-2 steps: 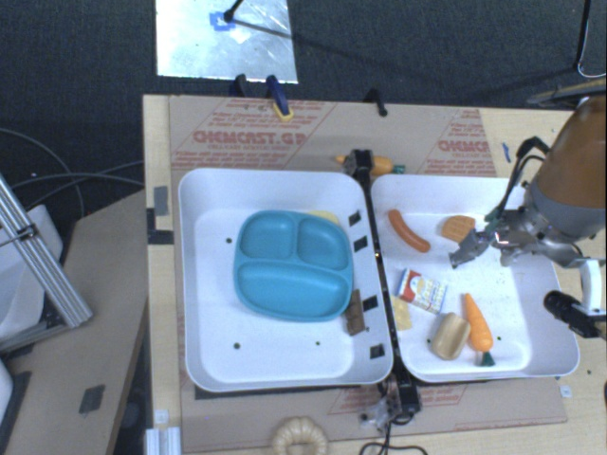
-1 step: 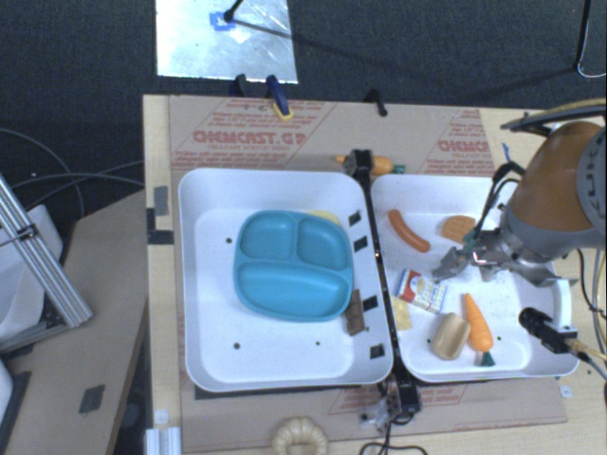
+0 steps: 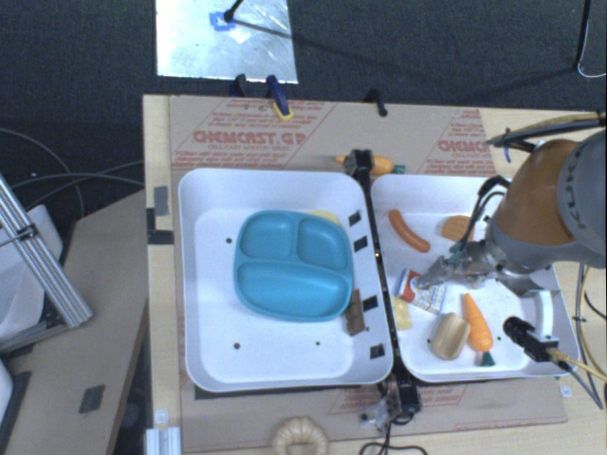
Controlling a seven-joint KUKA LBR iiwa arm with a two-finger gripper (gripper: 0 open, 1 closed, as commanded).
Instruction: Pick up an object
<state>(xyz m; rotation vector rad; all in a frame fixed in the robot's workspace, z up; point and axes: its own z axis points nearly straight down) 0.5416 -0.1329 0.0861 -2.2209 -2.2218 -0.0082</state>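
The right bin [image 3: 531, 368] holds several small items. A red sausage [image 3: 408, 230] lies at its back left, with a tan bread piece [image 3: 456, 226] beside it. A printed packet [image 3: 420, 292] lies in the middle left, an orange carrot [image 3: 477, 321] to its right, and a tan roll [image 3: 449, 336] at the front. My gripper [image 3: 444, 271] reaches in from the right and sits low over the packet's right edge, just above the carrot's top. Nothing is visibly lifted off the bin floor.
The left bin [image 3: 213, 349] bears a blue divided plate [image 3: 292, 264], with a yellow item [image 3: 327, 218] behind it and a brown piece [image 3: 356, 315] by the right wall. A small yellow chunk [image 3: 403, 317] lies near the divider. The arm's orange band [image 3: 536, 192] overhangs the right bin's far side.
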